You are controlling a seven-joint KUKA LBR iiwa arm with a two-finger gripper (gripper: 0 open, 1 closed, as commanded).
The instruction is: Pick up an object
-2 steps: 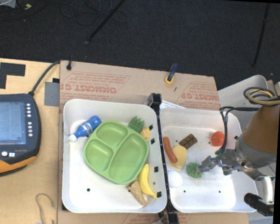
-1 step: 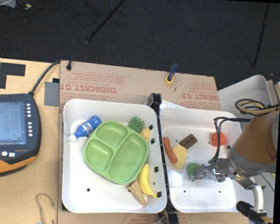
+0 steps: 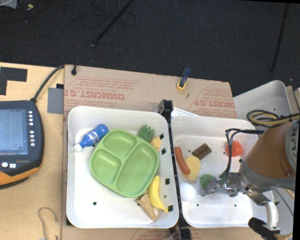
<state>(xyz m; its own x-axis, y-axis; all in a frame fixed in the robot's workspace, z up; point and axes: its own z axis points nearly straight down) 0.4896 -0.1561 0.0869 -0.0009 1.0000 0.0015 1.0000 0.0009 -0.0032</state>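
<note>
We take the small green leafy toy (image 3: 206, 181) as the likeliest target: it lies in the right bin (image 3: 220, 219), near the bin's middle, just on the left of the jaws (image 3: 218, 186). The jaws sit low in that bin, pointing left toward the toy, and seem to touch or nearly touch it. We cannot tell whether they are released or clenched, nor whether anything sits between them. The toy is compact, with no clear long axis.

Just left of it lie a yellow piece (image 3: 192, 166), a red sausage (image 3: 182, 160) running diagonally, and a white ball (image 3: 187, 191). A brown block (image 3: 202, 151) and an orange ball (image 3: 234, 148) lie toward the far edge.

The cardboard (image 3: 121, 92) under the 2 bins carries red print, upside down, which we read as "CHEMCREST".
</note>
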